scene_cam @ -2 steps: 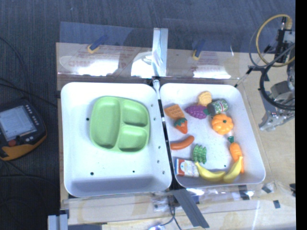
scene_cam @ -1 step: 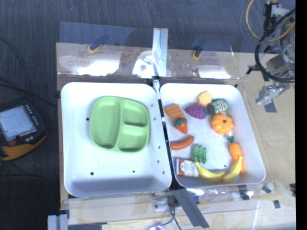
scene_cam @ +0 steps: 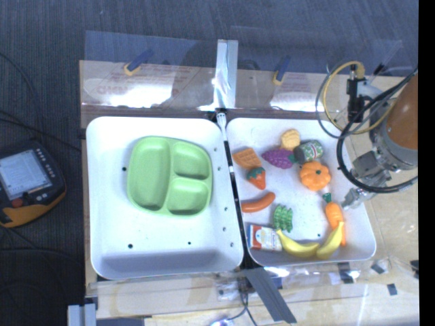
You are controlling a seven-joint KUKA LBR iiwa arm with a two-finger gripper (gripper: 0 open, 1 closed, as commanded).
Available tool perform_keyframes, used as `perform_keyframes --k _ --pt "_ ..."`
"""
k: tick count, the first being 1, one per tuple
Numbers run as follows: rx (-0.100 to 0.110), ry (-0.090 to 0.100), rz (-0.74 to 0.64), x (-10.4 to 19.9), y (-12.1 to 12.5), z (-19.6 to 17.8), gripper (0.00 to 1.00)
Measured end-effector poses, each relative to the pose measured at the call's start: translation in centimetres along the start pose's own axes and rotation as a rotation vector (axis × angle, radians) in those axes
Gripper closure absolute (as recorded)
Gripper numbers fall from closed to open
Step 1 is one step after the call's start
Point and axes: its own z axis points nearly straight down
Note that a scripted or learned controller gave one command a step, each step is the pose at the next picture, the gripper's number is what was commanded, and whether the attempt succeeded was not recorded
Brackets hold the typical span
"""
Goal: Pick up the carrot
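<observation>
At the near edge of the right bin point(scene_cam: 367, 246) a banana point(scene_cam: 309, 244) curves along the wall, with a small carton point(scene_cam: 262, 237) at its left end. The carrot point(scene_cam: 334, 216) lies just above the banana's right tip — orange, with a green top pointing up and left, close to the bin's right wall. Farther in sit a green vegetable point(scene_cam: 283, 217), a sausage point(scene_cam: 259, 202), a strawberry point(scene_cam: 256, 176) and a small pumpkin point(scene_cam: 315, 175), with grapes point(scene_cam: 277, 157) and more toys toward the far wall. The left bin point(scene_cam: 109, 250) holds a green divided plate point(scene_cam: 170, 175).

The gripper point(scene_cam: 355, 197) hangs at the right wall, just beside and slightly above the carrot's top end. Whether its fingers stand apart or together cannot be told from here.

To pick well, the gripper probably needs to shift a little left and toward the near edge, centre over the carrot's body, and close across its narrow width — keeping clear of the wall and the banana.
</observation>
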Motion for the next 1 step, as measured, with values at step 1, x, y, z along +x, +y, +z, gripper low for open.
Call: perform_keyframes --k 1 --pt "0.01 0.009 -0.259 0.35 -0.69 -8.23 1.0"
